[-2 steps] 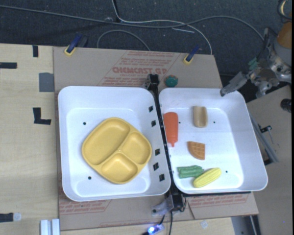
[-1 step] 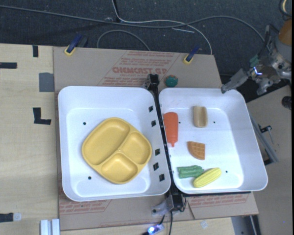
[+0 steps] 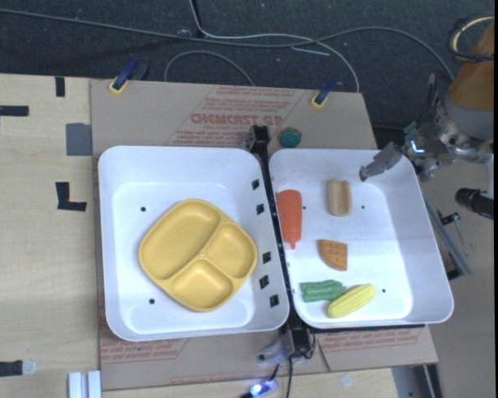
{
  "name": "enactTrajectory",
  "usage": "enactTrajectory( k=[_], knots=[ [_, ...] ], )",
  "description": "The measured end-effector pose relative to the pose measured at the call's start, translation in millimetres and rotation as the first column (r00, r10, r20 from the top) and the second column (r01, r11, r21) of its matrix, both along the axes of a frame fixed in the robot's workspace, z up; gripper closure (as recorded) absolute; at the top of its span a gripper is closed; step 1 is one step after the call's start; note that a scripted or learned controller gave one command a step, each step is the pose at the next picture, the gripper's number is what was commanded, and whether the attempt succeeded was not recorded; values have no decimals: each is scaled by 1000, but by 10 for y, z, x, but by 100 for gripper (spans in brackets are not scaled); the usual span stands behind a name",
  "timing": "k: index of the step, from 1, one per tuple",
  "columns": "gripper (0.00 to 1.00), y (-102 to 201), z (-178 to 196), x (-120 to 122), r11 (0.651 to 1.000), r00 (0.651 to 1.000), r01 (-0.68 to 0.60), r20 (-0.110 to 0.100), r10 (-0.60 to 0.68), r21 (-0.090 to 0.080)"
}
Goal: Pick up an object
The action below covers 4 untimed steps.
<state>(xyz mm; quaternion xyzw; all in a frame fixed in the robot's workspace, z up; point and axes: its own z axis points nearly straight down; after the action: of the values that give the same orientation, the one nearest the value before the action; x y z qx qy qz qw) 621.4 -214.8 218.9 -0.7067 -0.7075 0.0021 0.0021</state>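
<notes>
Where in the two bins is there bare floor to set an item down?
Left bin: strips around the yellow tray. Right bin: open floor right of the bread and waffle. Crowded around the carrot, green vegetable and corn.

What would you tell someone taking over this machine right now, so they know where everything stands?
Gripper: hovering over the top right corner of the right bin, nothing between its fingers.
Right bin holds a carrot, a bread roll, an orange wedge, a green pod and a corn cob.
Left bin holds a yellow divided plate.
Done: nothing picked yet.
Left: go down on one object, probably the bread roll, which is nearest, then grip and lift.
</notes>
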Motion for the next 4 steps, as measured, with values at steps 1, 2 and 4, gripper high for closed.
enactTrajectory(
  k=[1, 2, 4],
  knots=[
    [0, 44, -446, 26, 1000, 1000, -1, 1, 1, -1],
    [0, 72, -1071, -17, 1000, 1000, -1, 2, 1, -1],
    [100, 57, -319, 4, 1000, 1000, 0, 9, 0, -1]
  ],
)
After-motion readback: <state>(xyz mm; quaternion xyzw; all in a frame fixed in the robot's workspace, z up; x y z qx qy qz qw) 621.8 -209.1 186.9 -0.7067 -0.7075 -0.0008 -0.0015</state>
